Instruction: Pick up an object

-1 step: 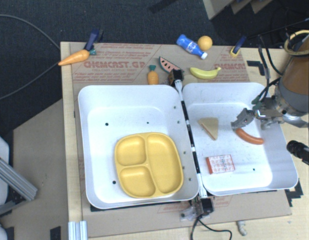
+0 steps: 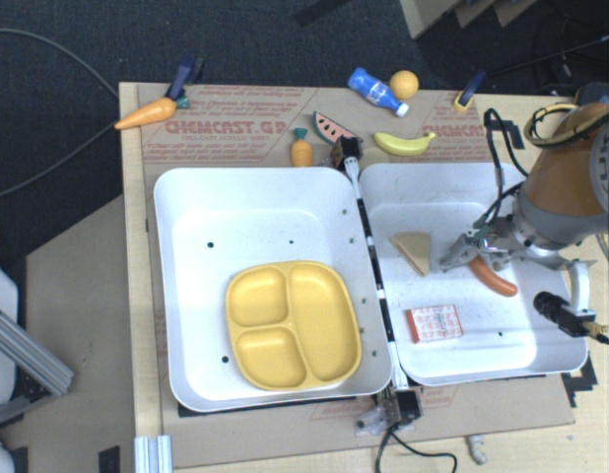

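Hand (image 2: 469, 251) between sandwich wedge (image 2: 415, 251) and sausage (image 2: 494, 277), cracker (image 2: 434, 322) nearby.

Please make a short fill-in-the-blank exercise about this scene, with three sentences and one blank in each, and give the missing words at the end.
1. The yellow divided plate has ____ compartments.
2. The claw is over the ____ bin, as the camera sees it.
3. Outside the bins, near the blue bottle, lies a yellow ____.

Missing words: three; right; banana
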You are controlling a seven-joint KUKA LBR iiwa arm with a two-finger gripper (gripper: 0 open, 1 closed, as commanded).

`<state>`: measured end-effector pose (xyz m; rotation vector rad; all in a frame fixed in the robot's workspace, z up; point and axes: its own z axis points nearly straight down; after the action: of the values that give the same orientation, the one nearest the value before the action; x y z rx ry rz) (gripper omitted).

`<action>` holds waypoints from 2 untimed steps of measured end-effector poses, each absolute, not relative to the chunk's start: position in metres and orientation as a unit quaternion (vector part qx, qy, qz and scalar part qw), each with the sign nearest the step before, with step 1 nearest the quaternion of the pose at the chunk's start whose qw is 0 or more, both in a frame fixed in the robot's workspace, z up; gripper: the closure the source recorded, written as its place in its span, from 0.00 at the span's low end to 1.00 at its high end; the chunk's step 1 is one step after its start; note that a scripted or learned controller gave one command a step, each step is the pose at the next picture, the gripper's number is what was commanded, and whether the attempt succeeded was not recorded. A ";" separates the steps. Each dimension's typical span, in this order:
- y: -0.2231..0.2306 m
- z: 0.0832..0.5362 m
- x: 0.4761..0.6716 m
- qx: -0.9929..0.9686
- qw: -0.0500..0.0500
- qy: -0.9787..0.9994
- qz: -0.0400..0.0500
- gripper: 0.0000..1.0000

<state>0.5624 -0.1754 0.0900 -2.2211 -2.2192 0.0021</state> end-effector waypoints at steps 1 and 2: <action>-0.217 0.085 0.552 -0.706 0.001 -0.708 -0.001 0.00; -0.218 0.095 0.552 -0.707 -0.001 -0.707 -0.001 1.00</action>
<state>0.5521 -0.2181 0.0947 -2.2214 -2.2235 -0.0032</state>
